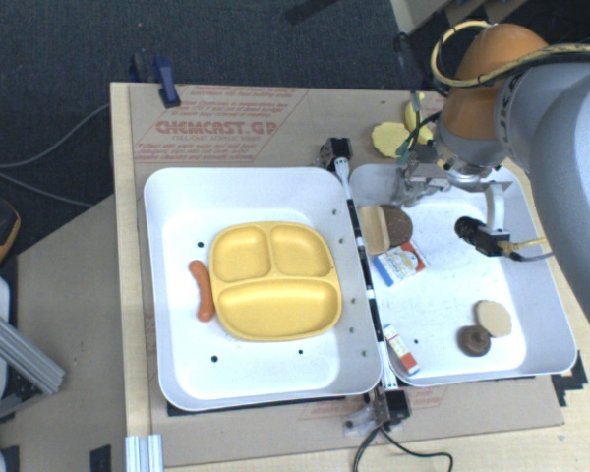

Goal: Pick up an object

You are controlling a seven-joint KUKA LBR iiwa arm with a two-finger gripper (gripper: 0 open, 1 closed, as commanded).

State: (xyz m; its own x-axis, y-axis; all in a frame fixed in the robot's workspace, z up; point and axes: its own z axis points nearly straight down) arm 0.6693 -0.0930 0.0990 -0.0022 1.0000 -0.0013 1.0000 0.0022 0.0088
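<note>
At the near edge of the right bin (442, 298) lies a small red and white packet (397, 350), tight against the wall it shares with the left bin (177, 224). Just beyond it, toward the right, a dark brown disc (474, 340) touches a pale beige disc (493, 317). In the left bin a yellow divided plate (273, 281) sits in the middle, with an orange sausage (203, 290) just beside its left rim. Farther back in the right bin a red and blue packet (401, 262) lies flat. Behind it a tan block (376, 228) rests by the dividing wall, and a dark brown piece (399, 226) touches its right side. The claw (416, 183) hangs over the far left corner of that bin, just behind the tan block; whether it is apart or together I cannot tell. The tan block looks the likeliest pick: probably light, stiff and not fragile, best taken across its narrow sides. The wall crowds one side and the brown piece the other. Beyond the bin a yellow lump (387, 139) lies on the desk (226, 126)
</note>
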